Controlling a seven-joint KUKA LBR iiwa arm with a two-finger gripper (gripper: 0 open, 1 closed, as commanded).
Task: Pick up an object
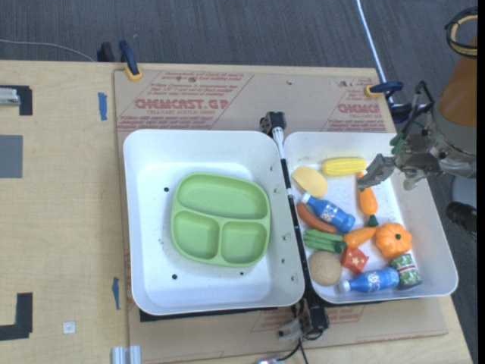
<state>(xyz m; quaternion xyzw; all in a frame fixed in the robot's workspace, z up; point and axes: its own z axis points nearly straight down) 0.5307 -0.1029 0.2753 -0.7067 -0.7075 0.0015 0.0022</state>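
one fixed camera sits high above the counter (61, 203), looking down at a slant. both white bins sit in frame, left bin (144, 203) mid-picture, right bin (439, 241) toward the right edge. medium distance, dark floor along the top.

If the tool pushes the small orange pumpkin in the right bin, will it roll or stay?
The orange pumpkin looks round, so it would probably roll a little. An orange carrot and a small can touch it, likely stopping it soon. It looks like a light, stiff toy.
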